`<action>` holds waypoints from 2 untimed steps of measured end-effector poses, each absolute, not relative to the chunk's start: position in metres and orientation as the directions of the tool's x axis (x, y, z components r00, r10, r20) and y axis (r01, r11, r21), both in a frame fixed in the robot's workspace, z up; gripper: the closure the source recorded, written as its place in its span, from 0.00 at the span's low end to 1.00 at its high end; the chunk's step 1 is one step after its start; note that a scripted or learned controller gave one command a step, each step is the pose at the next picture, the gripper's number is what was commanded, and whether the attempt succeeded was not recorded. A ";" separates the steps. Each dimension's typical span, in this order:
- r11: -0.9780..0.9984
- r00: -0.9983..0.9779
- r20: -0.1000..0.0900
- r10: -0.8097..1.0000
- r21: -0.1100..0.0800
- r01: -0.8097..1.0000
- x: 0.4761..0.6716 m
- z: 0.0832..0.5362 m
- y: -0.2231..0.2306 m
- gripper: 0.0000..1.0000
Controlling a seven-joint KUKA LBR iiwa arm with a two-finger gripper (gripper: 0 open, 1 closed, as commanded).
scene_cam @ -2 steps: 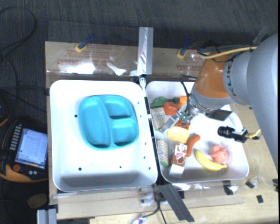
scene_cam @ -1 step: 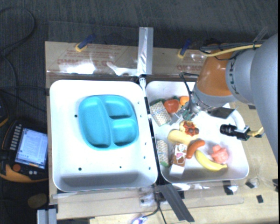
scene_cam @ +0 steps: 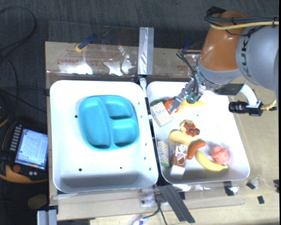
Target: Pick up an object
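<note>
My gripper (scene_cam: pixel 179 102) hangs low over the back left corner of the right bin (scene_cam: pixel 239 139), reaching in from the upper right. Its tip sits right at a small orange and green toy (scene_cam: pixel 168 105), touching or just above it; I cannot tell which. A checkered white packet (scene_cam: pixel 160 114) lies just left of and below that toy. A yellow piece (scene_cam: pixel 197 102) shows under the wrist.
Farther forward in the right bin lie a pizza-like toy (scene_cam: pixel 189 127), a pale yellow piece (scene_cam: pixel 177 136), a sausage (scene_cam: pixel 196 147), a banana (scene_cam: pixel 209 163), a pink toy (scene_cam: pixel 219 153), a small carton (scene_cam: pixel 179 156) and a mesh packet (scene_cam: pixel 163 150). The left bin (scene_cam: pixel 65 172) holds a blue divided tray (scene_cam: pixel 110 121).
</note>
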State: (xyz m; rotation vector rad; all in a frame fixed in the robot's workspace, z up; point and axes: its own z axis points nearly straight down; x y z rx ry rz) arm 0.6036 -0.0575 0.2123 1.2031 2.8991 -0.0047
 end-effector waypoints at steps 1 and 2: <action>0.707 -0.707 -0.007 0.707 -0.003 0.707 0.604 0.222 -0.057 1.00; 0.618 -0.618 -0.001 0.786 -0.001 0.786 0.579 0.228 -0.054 1.00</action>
